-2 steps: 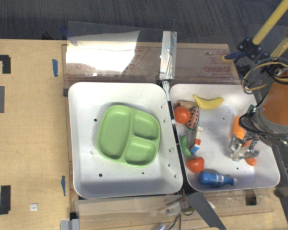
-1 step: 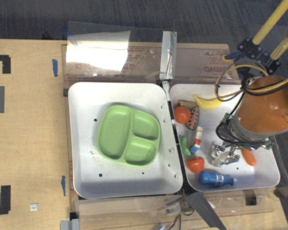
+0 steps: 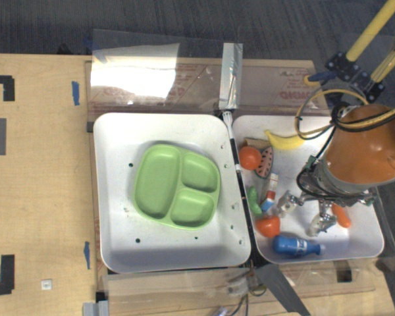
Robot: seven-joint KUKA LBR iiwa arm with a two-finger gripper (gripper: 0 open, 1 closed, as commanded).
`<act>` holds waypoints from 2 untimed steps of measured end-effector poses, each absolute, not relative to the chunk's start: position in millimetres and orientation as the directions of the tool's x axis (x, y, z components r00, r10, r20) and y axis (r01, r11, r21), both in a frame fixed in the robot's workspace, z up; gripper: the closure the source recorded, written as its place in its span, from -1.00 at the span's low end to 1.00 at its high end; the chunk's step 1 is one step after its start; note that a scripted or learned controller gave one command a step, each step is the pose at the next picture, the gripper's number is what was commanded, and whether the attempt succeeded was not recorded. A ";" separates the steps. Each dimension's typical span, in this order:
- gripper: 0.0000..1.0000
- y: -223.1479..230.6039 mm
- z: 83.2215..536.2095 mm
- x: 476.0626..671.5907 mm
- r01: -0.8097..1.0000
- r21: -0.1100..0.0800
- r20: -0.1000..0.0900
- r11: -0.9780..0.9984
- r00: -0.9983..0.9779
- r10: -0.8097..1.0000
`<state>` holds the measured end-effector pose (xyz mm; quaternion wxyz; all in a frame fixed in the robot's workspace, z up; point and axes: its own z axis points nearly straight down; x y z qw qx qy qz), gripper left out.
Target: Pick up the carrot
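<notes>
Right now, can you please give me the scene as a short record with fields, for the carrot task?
left bin: holds a green divided plate
right bin: holds the toys and the gripper
carrot: small orange piece, right beside the gripper, partly hidden by it
gripper: low over the right bin, fingers spread, nothing visible between them
other items in right bin: yellow banana, watermelon slice, blue bottle, two orange-red round fruits
task status: carrot not yet grasped
</notes>
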<state>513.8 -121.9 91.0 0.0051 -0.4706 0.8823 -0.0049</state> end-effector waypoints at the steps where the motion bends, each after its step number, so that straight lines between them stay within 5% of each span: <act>1: -1.00 -58.3 189.6 552.9 -0.792 -0.010 -0.010 0.611 -0.611 -0.792; 2: -1.00 -126.9 261.9 583.1 -0.754 -0.012 -0.007 0.657 -0.657 -0.754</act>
